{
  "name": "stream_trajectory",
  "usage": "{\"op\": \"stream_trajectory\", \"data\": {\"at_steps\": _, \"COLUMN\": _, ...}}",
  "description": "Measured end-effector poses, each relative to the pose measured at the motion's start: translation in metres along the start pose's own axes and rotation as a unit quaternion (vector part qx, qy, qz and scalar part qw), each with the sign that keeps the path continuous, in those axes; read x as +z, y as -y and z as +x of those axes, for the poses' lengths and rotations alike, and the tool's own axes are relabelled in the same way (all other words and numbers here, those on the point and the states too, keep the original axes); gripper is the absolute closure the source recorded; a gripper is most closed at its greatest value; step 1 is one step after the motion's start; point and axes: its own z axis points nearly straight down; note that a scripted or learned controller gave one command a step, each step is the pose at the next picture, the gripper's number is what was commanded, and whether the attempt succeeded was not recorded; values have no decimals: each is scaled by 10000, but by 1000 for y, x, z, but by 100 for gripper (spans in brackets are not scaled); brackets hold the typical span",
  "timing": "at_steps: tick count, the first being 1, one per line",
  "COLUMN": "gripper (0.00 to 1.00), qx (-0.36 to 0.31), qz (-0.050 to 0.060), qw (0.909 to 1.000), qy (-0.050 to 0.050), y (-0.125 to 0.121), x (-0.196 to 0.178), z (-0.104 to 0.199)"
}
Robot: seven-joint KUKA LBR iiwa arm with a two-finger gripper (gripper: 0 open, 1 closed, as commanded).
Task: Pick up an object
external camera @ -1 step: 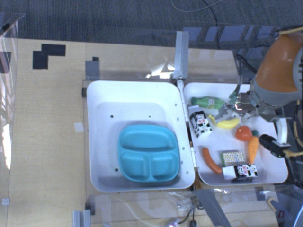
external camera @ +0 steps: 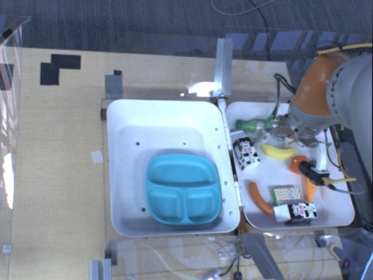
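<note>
The gripper [external camera: 284,132] hangs above the banana [external camera: 278,151]; its grip I cannot tell. Crowding neighbours, perhaps the green bottle [external camera: 252,124], could spoil the pick.

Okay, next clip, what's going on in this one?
A grey robot arm reaches in from the right over the right-hand bin, its tool low near the far end, just above a yellow banana and beside a green bottle. Nothing can be seen held. That bin also holds a cow-patterned box, an orange sausage-shaped piece and a carrot. The left bin holds a blue divided plate.
</note>
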Motion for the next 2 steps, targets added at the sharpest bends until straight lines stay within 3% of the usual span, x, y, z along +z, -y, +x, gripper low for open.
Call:
{"op": "stream_trajectory", "data": {"at_steps": 1, "gripper": 100, "qx": -8, "qz": -37, "qw": 10000, "qy": -12, "y": -3, "x": -13, "z": 2}}
{"op": "stream_trajectory", "data": {"at_steps": 2, "gripper": 100, "qx": -761, "qz": 10, "qw": 9971, "qy": 0, "y": 25, "x": -122, "z": -15}}
